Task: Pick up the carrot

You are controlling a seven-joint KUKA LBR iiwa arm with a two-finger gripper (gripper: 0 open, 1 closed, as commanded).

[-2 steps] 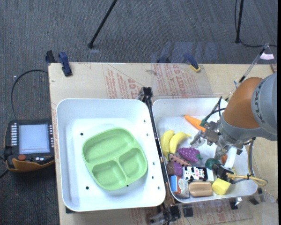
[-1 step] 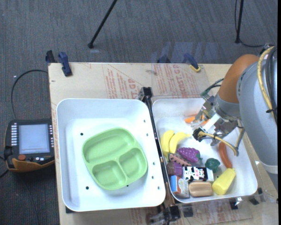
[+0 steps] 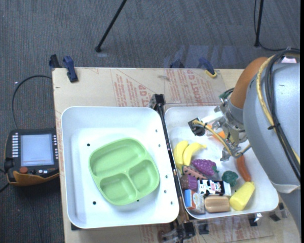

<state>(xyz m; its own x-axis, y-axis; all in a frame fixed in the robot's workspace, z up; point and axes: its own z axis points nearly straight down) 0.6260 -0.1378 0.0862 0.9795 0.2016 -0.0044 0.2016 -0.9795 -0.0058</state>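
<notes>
Orange carrot (image 3: 242, 169), "GGR" lettering (image 3: 140, 91) on bench (image 3: 106, 87)

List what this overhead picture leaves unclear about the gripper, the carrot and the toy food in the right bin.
- Gripper: its fingers are small and tangled among cables, so their state cannot be read.
- Carrot: the arm covers its upper end.
- Orange item behind the gripper: too small to identify.
- Carton at the right bin front: label too blurred to read.
- Pendant on the floor: screen washed out.
</notes>
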